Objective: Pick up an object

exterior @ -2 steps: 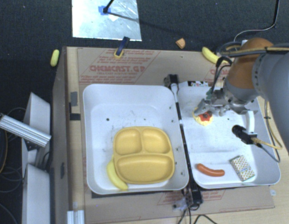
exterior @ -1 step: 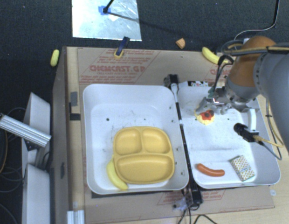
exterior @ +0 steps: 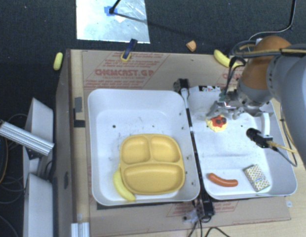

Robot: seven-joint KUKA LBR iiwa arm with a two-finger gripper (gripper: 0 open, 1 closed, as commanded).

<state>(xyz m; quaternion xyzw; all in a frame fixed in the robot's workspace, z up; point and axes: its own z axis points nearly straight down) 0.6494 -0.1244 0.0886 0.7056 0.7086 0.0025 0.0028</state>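
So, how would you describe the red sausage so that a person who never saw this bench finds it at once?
Take the white bin on the view's right and look at its near edge. The sausage lies there flat, just left of a small patterned block. It is the only long, thin, orange-red thing; the yellow and red toy lies farther back.

Count by kind, as sighted.

- White bins: two, the left bin (exterior: 118, 107) and the right bin (exterior: 232, 154).
- Yellow divided tray (exterior: 152, 163): one.
- Bananas: two, the near banana (exterior: 122, 186) in the left bin and the far banana (exterior: 221, 58) on the surface behind the right bin.
- Sausage (exterior: 222, 180): one.
- Patterned box (exterior: 256, 177): one.
- Yellow-and-red item (exterior: 217, 123): one, kind unclear.
- Yellow piece (exterior: 57, 60) past the surface's left edge: one, kind unclear.
- Brown lump (exterior: 191, 45): one.
- Silver sheet (exterior: 112, 14): one.
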